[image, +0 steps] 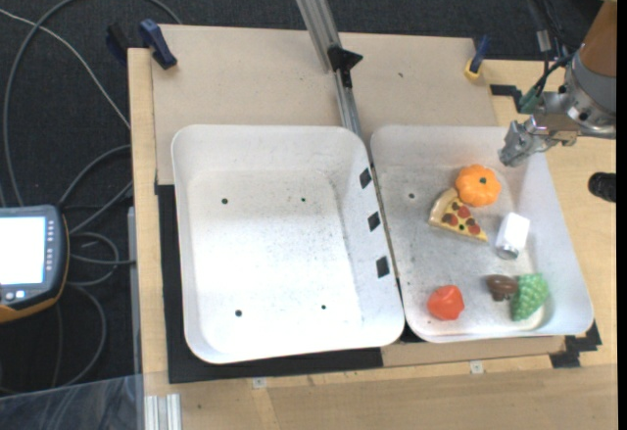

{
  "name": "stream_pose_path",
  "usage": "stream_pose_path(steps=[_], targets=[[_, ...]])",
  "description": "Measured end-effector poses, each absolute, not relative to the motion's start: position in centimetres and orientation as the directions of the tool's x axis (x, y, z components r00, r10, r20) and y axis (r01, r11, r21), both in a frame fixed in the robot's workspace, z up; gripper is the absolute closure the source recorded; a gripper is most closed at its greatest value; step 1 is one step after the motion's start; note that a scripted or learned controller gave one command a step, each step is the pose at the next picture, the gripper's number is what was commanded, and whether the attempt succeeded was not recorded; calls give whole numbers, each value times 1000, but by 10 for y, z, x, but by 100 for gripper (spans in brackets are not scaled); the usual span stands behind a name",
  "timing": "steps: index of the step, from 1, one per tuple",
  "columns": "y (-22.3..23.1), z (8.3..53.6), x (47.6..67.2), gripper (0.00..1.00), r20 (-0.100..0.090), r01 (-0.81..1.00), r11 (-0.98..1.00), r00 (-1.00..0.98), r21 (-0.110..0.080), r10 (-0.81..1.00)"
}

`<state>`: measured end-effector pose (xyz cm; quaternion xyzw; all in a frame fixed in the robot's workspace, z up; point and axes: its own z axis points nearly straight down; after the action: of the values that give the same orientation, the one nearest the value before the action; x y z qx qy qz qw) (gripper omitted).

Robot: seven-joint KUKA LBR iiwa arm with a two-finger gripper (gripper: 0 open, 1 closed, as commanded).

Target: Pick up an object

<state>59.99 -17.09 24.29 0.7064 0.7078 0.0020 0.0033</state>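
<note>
One arm [598, 75] (cut off right), brown toy [502, 287] indistinct

One camera hangs above the bench [294, 75], tilted down, taking in both bins [274, 242]; it seems mounted fairly high.

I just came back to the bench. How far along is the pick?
Nothing looks picked yet. The pumpkin, pizza slice, white block, tomato, brown piece and grapes all lie in the right bin. The hand sits by that bin's far right edge, holding nothing visible. Descent, grasp and lift remain.
</note>
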Motion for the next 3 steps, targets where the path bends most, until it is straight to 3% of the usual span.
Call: stream_pose_path(steps=[3], targets=[[-1, 232, 609, 100, 3, 1000, 7, -7, -4, 1000]])
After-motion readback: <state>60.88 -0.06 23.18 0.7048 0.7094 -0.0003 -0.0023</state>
